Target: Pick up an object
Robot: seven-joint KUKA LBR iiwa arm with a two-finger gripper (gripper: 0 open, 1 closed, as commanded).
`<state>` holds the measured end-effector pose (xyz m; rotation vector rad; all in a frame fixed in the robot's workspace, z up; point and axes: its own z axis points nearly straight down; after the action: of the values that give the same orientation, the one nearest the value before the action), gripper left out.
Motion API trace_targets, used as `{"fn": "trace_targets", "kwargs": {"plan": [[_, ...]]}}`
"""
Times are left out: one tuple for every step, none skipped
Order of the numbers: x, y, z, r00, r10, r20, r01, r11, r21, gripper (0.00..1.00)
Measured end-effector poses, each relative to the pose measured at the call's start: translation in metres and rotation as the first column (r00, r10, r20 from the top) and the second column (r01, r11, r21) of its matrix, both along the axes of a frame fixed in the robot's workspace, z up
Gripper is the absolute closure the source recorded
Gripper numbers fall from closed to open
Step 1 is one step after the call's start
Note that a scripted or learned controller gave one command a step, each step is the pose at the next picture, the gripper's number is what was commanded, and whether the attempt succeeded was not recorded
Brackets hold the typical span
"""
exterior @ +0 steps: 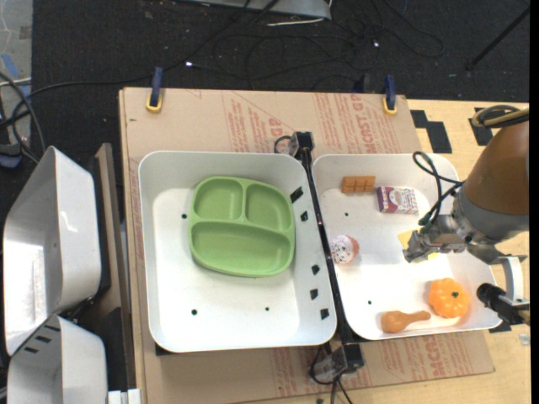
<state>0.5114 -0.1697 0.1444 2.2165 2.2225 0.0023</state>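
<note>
The pincer (418, 249) is positioned low over the right bin (370, 310), above a small yellow object (412, 241) at the bin's right side; whether it is spread or pressed together cannot be determined. Just near-right of it lies an orange pumpkin (447, 298), with a tan gourd (402, 320) beside that. To its left rests a pink-and-white cup (344, 248). Farther away lie a purple box (396, 199) and a brown waffle block (357, 184). The left bin (168, 310) holds a green divided plate (242, 226).
</note>
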Motion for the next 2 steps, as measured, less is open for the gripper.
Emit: {"fn": "trace_targets", "kwargs": {"plan": [[0.006, -0.006, 0.061, 1.0, 0.0, 0.004, 0.0, 1.0, -0.002, 1.0], [0.007, -0.006, 0.113, 1.0, 0.002, 0.004, -0.002, 1.0, -0.002, 1.0]]}}
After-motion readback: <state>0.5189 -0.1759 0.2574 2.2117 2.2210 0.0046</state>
